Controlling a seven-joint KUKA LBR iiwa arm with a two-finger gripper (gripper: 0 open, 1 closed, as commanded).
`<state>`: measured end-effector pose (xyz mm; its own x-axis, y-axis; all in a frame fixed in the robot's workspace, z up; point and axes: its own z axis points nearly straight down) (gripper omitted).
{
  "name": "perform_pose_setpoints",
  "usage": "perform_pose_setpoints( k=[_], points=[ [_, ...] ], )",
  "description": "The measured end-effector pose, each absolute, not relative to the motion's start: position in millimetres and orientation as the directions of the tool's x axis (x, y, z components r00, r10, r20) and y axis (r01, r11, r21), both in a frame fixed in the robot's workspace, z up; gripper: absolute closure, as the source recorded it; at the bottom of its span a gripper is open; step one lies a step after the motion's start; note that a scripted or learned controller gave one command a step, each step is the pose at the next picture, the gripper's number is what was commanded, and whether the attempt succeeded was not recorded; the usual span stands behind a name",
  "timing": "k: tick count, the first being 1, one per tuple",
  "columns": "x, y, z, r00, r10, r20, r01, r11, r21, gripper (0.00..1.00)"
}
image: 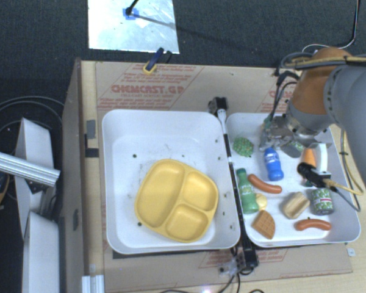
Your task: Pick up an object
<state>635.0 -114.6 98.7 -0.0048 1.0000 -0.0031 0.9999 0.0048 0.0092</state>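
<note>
The pincer (274, 138) of the grey arm hangs low over the far end of the right-hand bin (348, 224) on the desk, just above the capped end of a blue bottle (272, 165); whether it is open or closed cannot be told from this angle, and nothing is seen gripped in it. The blue bottle, the likeliest pick, sits in that bin between a knobbly green ball (243, 146) on the view's left and an orange carrot (309, 157) on its right; a reddish sausage (264, 184) lies just beside its base, and a green bottle (246, 191) lies along the wall next to the other bin.

The risks, judged from this crowding: the bottle's smooth, rounded body may roll or slip out as the pincer closes; a descent slightly off centre may land on the cap and shove the bottle into the sausage rather than straddle it; the close neighbours leave little room, so the green ball or the carrot may be nudged or caught along with it.

Nearer the camera a bread roll (294, 204), a small can (321, 201), a waffle piece (263, 224) and a second sausage (313, 225) lie apart from the pincer; the left-hand bin (119, 163) holds a yellow divided tray (177, 199), well apart from the action.
</note>
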Motion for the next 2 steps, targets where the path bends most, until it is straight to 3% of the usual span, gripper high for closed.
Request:
perform_pose_setpoints(
  k=[1,2],
  points=[
    [601.1,-60,185,-0.004,1.0,0.0,1.0,0.004,0.004,1.0],
    [558.4,-21,233,-0.005,1.0,0.001,1.0,0.005,0.002,1.0]
  ],
)
